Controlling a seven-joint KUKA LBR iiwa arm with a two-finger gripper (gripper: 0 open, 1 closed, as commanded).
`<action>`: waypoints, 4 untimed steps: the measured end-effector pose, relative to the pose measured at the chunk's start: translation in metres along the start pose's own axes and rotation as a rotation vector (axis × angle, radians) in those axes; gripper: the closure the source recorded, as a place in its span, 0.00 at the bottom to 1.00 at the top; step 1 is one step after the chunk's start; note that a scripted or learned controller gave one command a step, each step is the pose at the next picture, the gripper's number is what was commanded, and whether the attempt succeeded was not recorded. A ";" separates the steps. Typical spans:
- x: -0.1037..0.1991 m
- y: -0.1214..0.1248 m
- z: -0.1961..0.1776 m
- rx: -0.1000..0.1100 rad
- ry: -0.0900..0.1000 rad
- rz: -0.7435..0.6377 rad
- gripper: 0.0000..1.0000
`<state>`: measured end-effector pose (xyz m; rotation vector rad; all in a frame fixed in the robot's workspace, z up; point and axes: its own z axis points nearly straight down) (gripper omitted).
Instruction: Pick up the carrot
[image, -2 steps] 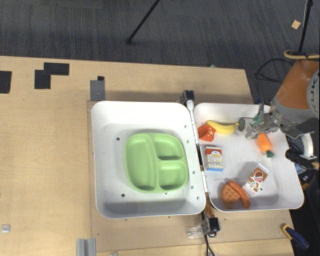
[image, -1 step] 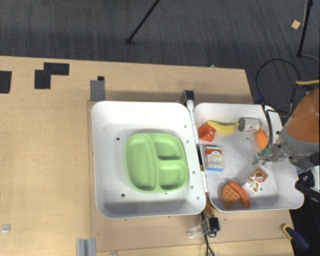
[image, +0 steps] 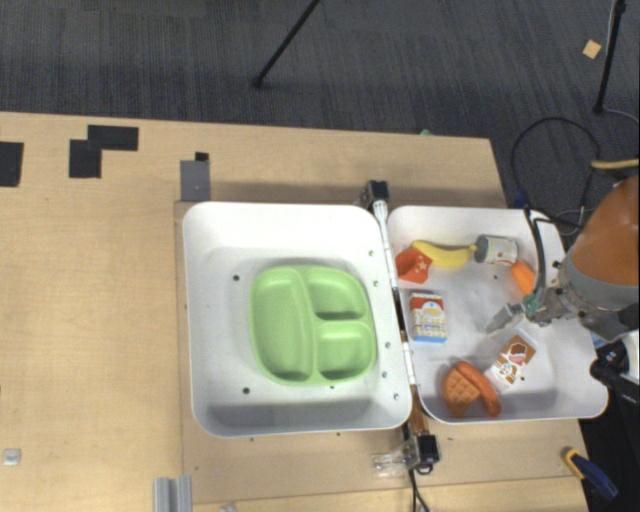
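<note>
The gripper (image: 512, 316) hangs low over the right bin (image: 590, 405), reaching in from the right, its grey fingers (image: 498, 320) pointing left toward the bin's middle. How far they are parted cannot be read from this slant, and nothing is visibly caught between them.

Closest to the gripper, just below its tips, lies a small white and brown packet (image: 514, 361). Just above, against the wrist, sits the carrot (image: 523, 277), a short orange piece resting on the bin floor with its far side hidden by the arm's cable and body. It appears to lie beside the gripper, not in it, so the pick seems not yet done: the grasp and the lift both look to be ahead, and the fingers would need to shift up toward the carrot first.

A little farther off, left of the tips, stands a small carton (image: 428, 317) with a red top. Below and left is a round orange waffle-like toy (image: 468, 389). Up and left lie a yellow banana (image: 443, 255), touching a grey cylinder (image: 495, 248) at its right end, and a red-orange wedge (image: 411, 264) at its left.

Farthest left, across the divide, the left bin (image: 215, 400) holds a green compartment plate (image: 312, 323).
</note>
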<state>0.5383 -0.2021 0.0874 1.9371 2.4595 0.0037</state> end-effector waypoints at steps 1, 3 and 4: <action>-0.016 0.067 -0.091 0.005 0.004 0.158 0.00; -0.014 0.080 -0.009 0.001 0.003 0.100 1.00; 0.036 0.098 -0.106 0.004 0.005 0.190 1.00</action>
